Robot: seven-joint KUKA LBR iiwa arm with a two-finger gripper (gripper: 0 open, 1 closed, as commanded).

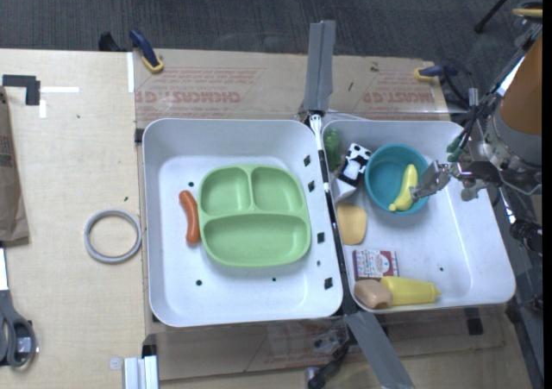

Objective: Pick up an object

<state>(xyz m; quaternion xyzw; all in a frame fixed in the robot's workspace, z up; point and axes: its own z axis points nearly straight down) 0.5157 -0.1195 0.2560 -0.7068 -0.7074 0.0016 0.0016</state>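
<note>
In the right bin (470,249), a teal bowl (384,182) holds a yellow banana (404,188). My gripper (428,184) reaches in from the right and sits low at the bowl's right rim, right beside the banana. Nothing is visibly lifted. Around the bowl lie a black-and-white toy (354,161), a green item (332,147) against the bin wall, and a pale yellow piece (351,223). Further forward are a red-and-white packet (376,262), a yellow bottle (410,291) and a tan lump (371,295).
The left bin (164,275) holds a green divided plate (254,215) and an orange sausage (189,216). On the bench to the left lie a grey tape ring (112,235), a brown bag (10,180) and scissors (15,340). A grey divider post (319,68) stands behind the bins.
</note>
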